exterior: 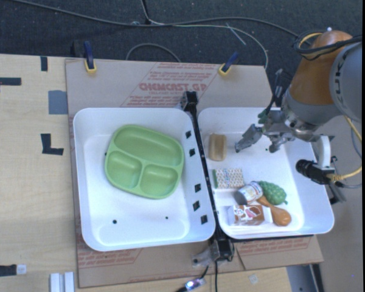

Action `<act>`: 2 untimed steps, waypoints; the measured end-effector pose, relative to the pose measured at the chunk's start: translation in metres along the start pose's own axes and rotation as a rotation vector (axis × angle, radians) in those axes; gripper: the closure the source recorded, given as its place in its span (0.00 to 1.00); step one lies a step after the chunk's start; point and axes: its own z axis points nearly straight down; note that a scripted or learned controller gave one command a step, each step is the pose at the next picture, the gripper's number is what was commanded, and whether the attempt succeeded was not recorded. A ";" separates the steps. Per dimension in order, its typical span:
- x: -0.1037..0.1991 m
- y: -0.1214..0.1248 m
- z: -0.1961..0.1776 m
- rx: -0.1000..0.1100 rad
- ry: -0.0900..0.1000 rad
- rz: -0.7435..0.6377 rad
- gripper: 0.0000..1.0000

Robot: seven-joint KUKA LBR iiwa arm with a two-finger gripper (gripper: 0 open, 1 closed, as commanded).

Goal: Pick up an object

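The arm (319,78) reaches in from the right over the right bin (304,224), and its hand (257,140) hangs above the bin's upper part with two dark fingers spread wide apart and nothing between them. Just left of the hand, near the divider between the bins, a tan bread-like piece (217,146) lies on the white floor. Below it sits a small flat packet (229,178) with a speckled pattern and a green edge; its print is too small to read. Lower still, a small can (249,193) with a red and white label lies tilted, touching a carrot (276,212) with a green leafy top, and a red and white pouch (248,215) lies just beside them; no wording on these labels can be made out. The left bin (91,224) holds a green divided tray (145,161). Red lettering on the cardboard sheet (164,87) under the bins, on the table (24,163), is printed upside down and cannot be read with confidence.
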 end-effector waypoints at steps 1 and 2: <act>0.000 0.003 -0.007 -0.013 -0.002 -0.003 0.00; -0.004 0.000 0.038 -0.008 -0.003 -0.002 0.00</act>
